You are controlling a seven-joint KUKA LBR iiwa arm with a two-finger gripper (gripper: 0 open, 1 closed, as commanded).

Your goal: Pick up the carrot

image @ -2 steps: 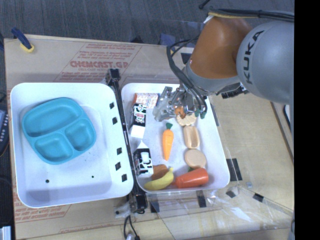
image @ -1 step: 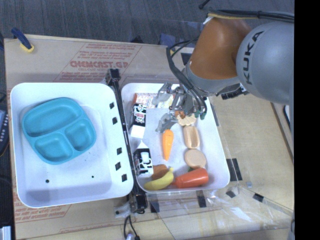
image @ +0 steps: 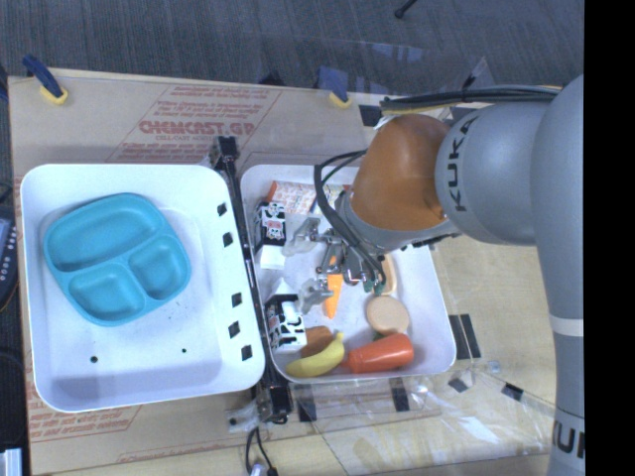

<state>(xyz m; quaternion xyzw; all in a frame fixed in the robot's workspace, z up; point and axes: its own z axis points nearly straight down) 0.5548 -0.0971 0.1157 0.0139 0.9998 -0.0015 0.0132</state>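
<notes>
Crowding is the main hazard. The carrot (image: 332, 296), which I take to be the slim orange piece, lies near the middle of the right bin (image: 437, 310), directly under the metal gripper (image: 342, 271). The wrist hides the gripper's tips, so I cannot tell whether it is open or closed, or whether it has the carrot at all.

A round bun (image: 387, 315) sits just beside the carrot toward the bin's right edge. A small black-and-white carton (image: 286, 325) is close on the other side. A banana (image: 317, 357) and a thick red vegetable (image: 382, 353) lie along the near edge. If the gripper closes slightly off-centre, it could nudge the bun or carton, or push the narrow carrot sideways instead of catching it. The red vegetable is close in colour and could be taken for the target.

A second carton (image: 273, 223) and a printed packet (image: 293, 196) sit toward the far left corner; their print is too small to read. The left bin (image: 60, 385) holds a blue divided plate (image: 114, 256).

Red lettering on the brown sheet (image: 198, 117) under the bins reads "CHEMCAST GP". The arm (image: 506, 167) is marked "KUKA".
</notes>
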